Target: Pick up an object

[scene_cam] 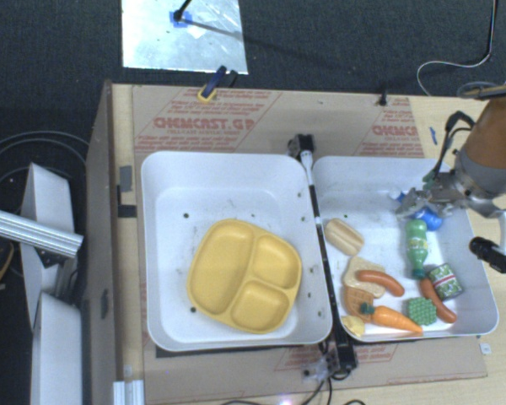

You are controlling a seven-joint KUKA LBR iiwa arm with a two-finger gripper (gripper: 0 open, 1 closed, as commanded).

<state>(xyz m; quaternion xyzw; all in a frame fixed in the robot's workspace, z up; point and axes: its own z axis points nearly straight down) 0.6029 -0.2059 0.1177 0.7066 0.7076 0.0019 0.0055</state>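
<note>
The right bin (pixel 379 175) holds several toy foods. A green bottle (pixel 417 245) lies near its right side, with a small blue piece (pixel 431 220) just above it. A bread roll (pixel 344 236) lies by the left wall. A sausage (pixel 379 282) rests on a tan slice (pixel 360 296), and a carrot (pixel 393 317) lies along the front. A green can (pixel 445 280) and a green waffle piece (pixel 421 310) sit at the front right. My gripper (pixel 420 201) hangs low over the bin's upper right, right above the blue piece and the bottle's top.
In the left bin (pixel 173 226) lies a yellow divided plate (pixel 245 274). The grey arm with its orange band (pixel 497 137) crosses the right bin's far right edge. A black clamp (pixel 303 146) sits where the two bins meet at the back.
</note>
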